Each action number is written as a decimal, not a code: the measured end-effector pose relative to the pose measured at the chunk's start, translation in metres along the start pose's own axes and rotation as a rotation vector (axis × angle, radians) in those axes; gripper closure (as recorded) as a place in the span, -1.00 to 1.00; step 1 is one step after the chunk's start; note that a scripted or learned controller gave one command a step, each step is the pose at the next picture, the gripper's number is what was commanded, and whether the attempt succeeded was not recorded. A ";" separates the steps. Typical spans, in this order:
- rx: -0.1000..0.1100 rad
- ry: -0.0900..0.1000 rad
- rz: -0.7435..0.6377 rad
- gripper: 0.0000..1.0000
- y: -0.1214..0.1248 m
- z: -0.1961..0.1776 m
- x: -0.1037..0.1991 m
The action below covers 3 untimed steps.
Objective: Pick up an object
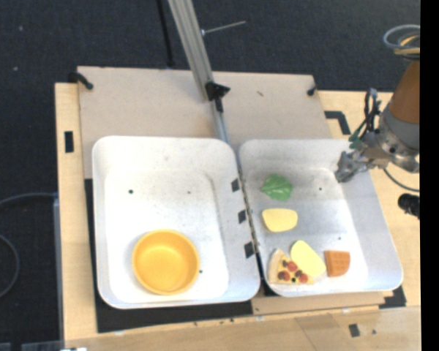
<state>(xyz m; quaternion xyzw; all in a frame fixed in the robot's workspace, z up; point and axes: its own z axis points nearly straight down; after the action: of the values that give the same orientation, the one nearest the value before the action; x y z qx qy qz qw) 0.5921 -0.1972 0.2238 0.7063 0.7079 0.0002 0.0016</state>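
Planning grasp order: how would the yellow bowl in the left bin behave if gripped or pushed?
The yellow bowl looks like rigid plastic, so probably stiff and light. Its round, smooth wall may slip from a two-finger pinch; a rim grip seems safer. Sitting upright on a broad base, it would likely slide, not tip.

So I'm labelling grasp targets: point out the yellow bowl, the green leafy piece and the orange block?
Round yellow plastic bowl (165,260): camera view, on its inner floor.
Green leafy piece (277,188): camera view, on its middle.
Small orange block (337,262): camera view, on its top face.
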 end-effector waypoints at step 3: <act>0.000 0.002 -0.004 1.00 0.021 -0.033 0.098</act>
<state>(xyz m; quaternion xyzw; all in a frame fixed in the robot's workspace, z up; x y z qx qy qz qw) 0.6124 -0.0990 0.2568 0.7048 0.7094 0.0010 0.0011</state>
